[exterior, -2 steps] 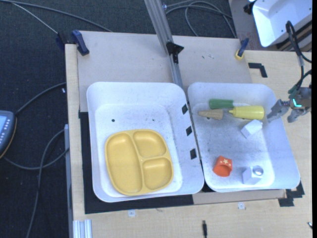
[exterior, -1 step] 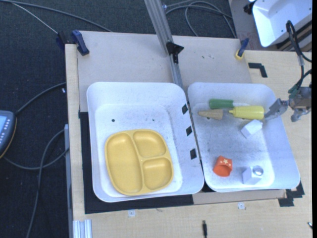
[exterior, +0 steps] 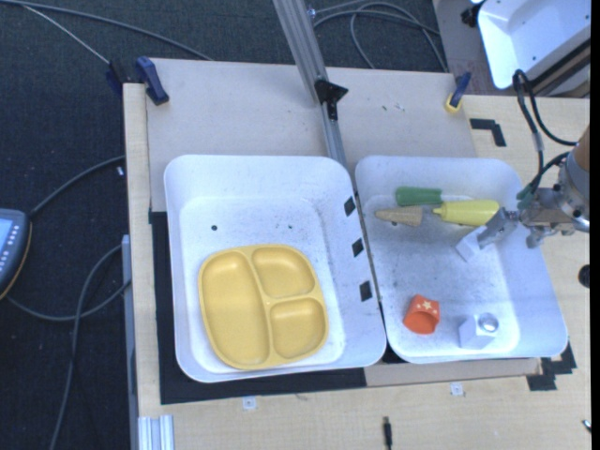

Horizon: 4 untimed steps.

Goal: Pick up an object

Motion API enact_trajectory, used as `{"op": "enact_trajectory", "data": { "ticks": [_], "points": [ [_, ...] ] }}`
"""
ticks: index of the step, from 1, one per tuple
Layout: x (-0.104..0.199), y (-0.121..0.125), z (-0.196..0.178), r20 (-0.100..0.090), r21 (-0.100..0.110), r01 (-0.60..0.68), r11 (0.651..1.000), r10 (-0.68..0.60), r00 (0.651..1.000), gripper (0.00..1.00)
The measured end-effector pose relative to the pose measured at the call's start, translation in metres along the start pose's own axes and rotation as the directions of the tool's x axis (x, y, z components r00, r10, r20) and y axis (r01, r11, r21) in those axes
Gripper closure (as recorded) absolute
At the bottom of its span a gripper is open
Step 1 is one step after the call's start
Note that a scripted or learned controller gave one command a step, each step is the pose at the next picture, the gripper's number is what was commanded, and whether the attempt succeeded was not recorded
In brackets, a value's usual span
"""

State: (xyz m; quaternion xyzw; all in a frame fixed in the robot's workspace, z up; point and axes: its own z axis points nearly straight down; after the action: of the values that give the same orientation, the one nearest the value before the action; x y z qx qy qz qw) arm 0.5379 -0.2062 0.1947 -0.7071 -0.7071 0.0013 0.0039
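Note:
My gripper (exterior: 502,240) hangs over the right bin (exterior: 534,293) near its right wall, open, with nothing between its fingers. One grey finger (exterior: 478,241) reaches left, just below a yellow bottle-shaped object (exterior: 466,213). Beside that lie a green cylinder (exterior: 418,197) and a tan brush-like piece (exterior: 400,217), all at the bin's far end. An orange cup with a yellow star (exterior: 422,314) and a small grey block with a round top (exterior: 478,329) sit at the near end.
The left bin (exterior: 187,186) holds a yellow divided plate (exterior: 264,304). A metal post (exterior: 302,36) rises from behind the gap between the bins. Cables trail at the right by the arm (exterior: 572,172).

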Motion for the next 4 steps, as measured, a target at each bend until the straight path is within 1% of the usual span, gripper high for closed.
{"op": "enact_trajectory", "data": {
  "ticks": [1,2,3,4],
  "points": [
    [0.002,0.006,0.061,0.000,0.001,0.000,1.000,0.000,1.000,0.00],
    [0.003,0.007,0.111,0.002,-0.006,0.000,1.000,0.000,1.000,0.00],
    [0.001,0.009,0.096,0.007,-0.013,-0.001,1.000,0.001,1.000,1.00],
    [0.006,0.015,0.050,0.005,-0.012,0.001,1.000,-0.001,1.000,1.00]
  ]
}}
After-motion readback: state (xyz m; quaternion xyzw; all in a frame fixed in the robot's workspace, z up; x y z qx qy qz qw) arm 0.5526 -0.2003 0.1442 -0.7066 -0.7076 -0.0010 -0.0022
